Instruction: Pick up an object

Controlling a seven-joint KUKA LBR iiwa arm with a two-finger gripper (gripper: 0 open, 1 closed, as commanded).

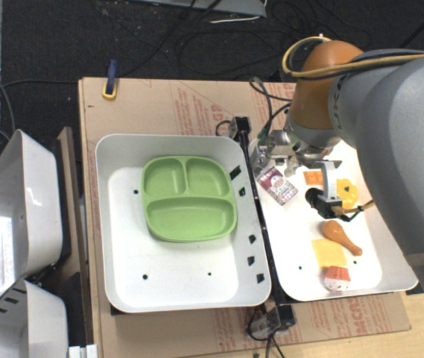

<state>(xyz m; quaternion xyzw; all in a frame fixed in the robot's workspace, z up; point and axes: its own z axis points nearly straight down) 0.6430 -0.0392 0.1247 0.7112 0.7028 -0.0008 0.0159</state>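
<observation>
**A:** What do we see from above the bench?

**B:** We see two shallow white bins side by side. The left bin (122,274) holds a green divided plate (189,198) with three sections. The plate sits in the upper half of that bin.

**A:** And the arm?

**B:** The grey arm (390,118) reaches in from the right, with its orange band (322,69) over the top of the right bin (387,274). The gripper (275,155) hangs low at that bin's upper left corner, close to the wall between the bins. We cannot tell whether it is spread or closed, because the wrist hides that part.

**A:** Which object lies nearest to it?

**B:** A small packet (279,186). It is flat and roughly square, turned like a diamond, and printed in purple, pink and white. It lies on the bin floor just below the gripper, near the left wall. We cannot tell whether the two touch.

**A:** What else is in that bin?

**B:** A small orange square (313,177) lies to the right of the packet. Lower down we see a brown toy drumstick (340,235), then a yellow block (329,253). Just below the block, a red and white piece (337,278) sits closest to the front edge.
</observation>
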